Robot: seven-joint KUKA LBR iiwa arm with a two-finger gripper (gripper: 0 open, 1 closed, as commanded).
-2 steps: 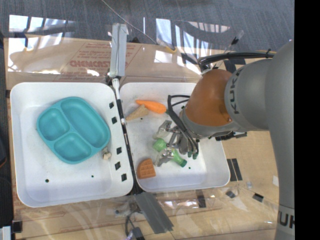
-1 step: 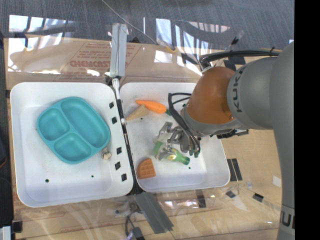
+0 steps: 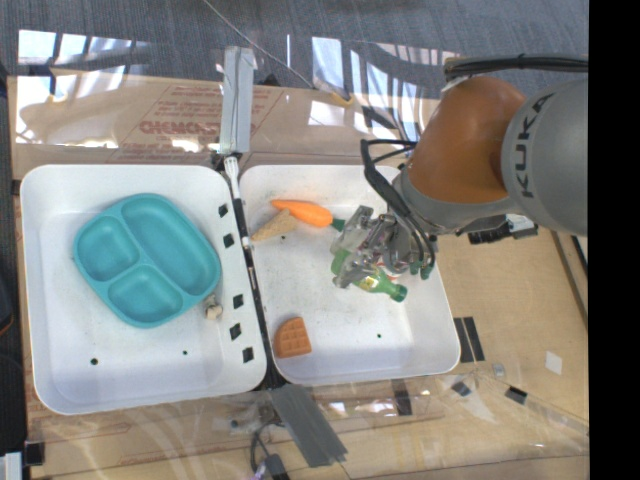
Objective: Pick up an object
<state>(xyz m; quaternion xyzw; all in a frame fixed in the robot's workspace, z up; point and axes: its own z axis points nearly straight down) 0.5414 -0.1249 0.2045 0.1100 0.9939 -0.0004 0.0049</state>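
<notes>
Hovering low in the right bin, the gripper sits right over a small green bottle lying on its side on the bin floor. You can't tell how far the jaws are parted or whether they have anything; the metal parts blur into the bottle from this angle.

The bottle looks like a light, hard plastic toy: stiff, smooth, likely slippery and prone to roll. You'd want to pinch it across its body, not the neck end.

Other candidates: an orange carrot near the far wall, a tan wedge by the divider, a waffle-like piece near the front. All look light and rigid.

The floor is flat, white, smooth. Room around the bottle is decent; the right wall is near. The left bin bears a teal divided plate and a small bit beside it.
</notes>
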